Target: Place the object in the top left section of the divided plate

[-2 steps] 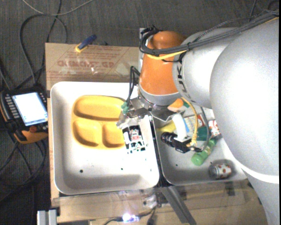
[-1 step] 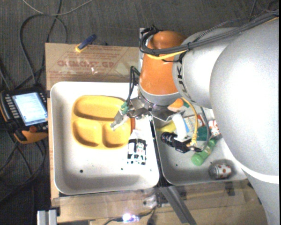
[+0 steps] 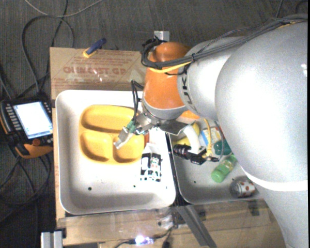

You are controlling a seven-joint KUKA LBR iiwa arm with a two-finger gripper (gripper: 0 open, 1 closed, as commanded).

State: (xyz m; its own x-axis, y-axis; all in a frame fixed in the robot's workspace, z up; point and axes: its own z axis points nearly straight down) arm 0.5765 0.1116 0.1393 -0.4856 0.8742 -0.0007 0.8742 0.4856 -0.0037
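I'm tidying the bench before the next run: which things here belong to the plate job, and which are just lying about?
Job:
yellow divided plate
hand

Lying about:
black-and-white card
green bottle
grey can
tablet
blue marker

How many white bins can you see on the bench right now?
2. The left bin holds the yellow divided plate; the right bin sits beside it, partly covered by the arm, so some contents may be hidden.

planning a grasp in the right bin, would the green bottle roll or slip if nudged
Probably rolls: the green bottle looks rounded and lies on its side. It seems small plastic, so likely light. Items packed beside it in the right bin may block it.
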